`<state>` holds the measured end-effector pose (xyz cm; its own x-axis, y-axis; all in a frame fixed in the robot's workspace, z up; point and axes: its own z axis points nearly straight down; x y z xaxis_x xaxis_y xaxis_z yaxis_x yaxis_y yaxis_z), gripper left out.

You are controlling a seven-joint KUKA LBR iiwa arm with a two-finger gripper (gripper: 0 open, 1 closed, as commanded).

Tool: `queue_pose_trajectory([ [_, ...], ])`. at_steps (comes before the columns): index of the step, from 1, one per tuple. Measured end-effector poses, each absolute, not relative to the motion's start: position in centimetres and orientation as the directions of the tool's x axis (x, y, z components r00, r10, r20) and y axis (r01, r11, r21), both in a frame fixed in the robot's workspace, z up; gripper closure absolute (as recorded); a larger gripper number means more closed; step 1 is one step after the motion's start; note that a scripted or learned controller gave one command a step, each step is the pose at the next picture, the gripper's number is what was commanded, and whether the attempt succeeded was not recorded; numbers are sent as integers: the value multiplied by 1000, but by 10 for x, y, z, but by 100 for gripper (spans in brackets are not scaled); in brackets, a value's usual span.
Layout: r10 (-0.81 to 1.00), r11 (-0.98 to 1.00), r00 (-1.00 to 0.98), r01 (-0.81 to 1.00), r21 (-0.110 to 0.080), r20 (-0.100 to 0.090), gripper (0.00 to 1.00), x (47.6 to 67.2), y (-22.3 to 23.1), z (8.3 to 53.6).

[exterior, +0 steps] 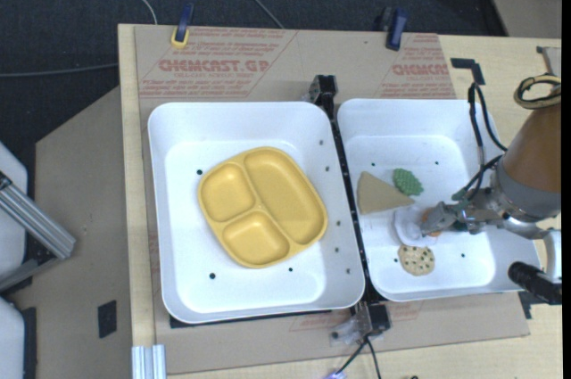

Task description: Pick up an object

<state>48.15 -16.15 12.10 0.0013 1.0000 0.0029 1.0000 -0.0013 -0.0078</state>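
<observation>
Two shallow white plastic bins with rounded corners sit side by side on a tan board printed with red lettering. The left bin (178,190) holds a glossy yellow plate (260,206) divided into three rounded compartments, turned at a slant.

The right bin (446,123) holds four small items close together: a beige wedge (379,194) with a pointed far end, a bumpy green piece (408,182) just right of the wedge, a smooth white rounded piece (409,230) nearer, and a round speckled tan cookie (416,259) nearest.

The grey arm with its orange band reaches in from the right. Its gripper (434,220) sits low beside the white piece, at its right edge. Whether the pincer is apart or together cannot be told.
</observation>
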Motion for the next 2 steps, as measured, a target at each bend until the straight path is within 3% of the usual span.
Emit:
queue_pose_trajectory([
  [1,1000,-2,2,1000,1,1,0,482,-161,84],
  [2,1000,0,0,1000,6,-1,100,483,-161,96],
])
